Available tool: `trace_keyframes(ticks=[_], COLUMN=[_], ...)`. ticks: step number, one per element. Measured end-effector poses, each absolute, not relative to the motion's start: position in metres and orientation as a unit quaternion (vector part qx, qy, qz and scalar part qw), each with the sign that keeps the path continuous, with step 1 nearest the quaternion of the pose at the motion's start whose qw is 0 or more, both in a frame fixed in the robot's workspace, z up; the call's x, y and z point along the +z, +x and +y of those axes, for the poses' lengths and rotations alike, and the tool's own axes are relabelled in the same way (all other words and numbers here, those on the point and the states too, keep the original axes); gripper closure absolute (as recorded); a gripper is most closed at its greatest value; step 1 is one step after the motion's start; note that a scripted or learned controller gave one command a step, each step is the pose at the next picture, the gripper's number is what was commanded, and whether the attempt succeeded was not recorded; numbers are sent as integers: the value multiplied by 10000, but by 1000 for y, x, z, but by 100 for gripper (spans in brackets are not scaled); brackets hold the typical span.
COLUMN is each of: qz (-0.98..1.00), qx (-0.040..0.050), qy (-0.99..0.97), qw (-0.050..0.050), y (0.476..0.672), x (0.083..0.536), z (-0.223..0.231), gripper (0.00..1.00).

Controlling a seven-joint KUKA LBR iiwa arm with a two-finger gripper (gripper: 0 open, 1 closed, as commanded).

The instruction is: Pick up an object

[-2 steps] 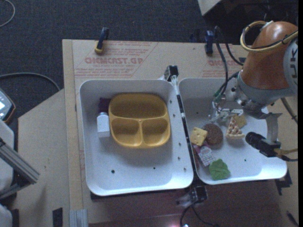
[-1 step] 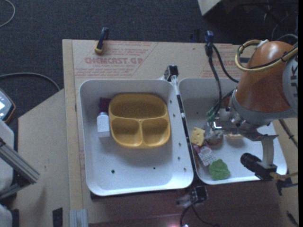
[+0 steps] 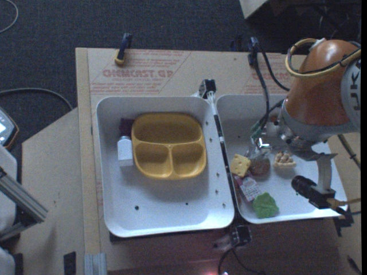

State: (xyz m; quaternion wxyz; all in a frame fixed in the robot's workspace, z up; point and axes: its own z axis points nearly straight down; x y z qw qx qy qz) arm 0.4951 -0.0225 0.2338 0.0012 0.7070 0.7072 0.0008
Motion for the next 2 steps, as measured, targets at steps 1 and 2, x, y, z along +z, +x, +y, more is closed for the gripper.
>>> trace_keyframes(ticks=[1,2], qz=[7066,7067], qx=[-12,8], qy=[7076,7075], qw=[-19,8], y=[496,488], x=[218,235], z=[-17,-19], gripper=[100,100])
